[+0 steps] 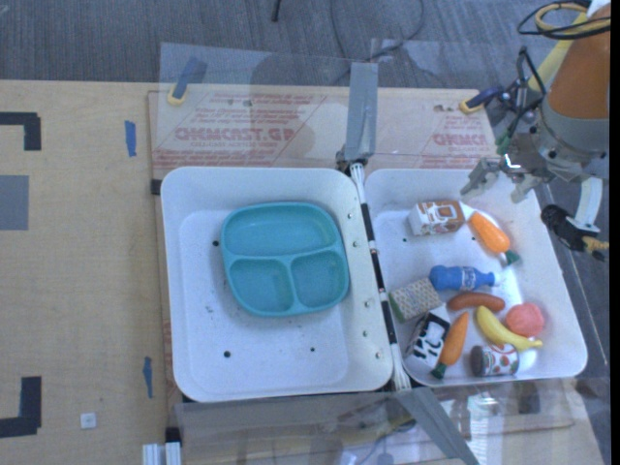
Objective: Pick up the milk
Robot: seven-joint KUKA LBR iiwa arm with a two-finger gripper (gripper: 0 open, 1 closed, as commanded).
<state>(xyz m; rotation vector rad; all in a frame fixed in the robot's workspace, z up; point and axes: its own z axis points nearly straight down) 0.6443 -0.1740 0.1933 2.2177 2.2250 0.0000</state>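
black-and-white milk carton [427, 338] on its side, right bin's near-left corner

cam: my single fixed view, high above the pale wooden bench [77, 289] | facing: down at a slant | range: moderate, both shallow white plastic bins [184, 211] in frame | arm side: grey-and-orange arm [579, 85] enters right

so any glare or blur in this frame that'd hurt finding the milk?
Camera view: even, soft lighting with faint shadows. The clear panel behind the bins shows pale reflections. The milk carton in the right bin is glare-free but small and soft; the gripper looks slightly blurred.
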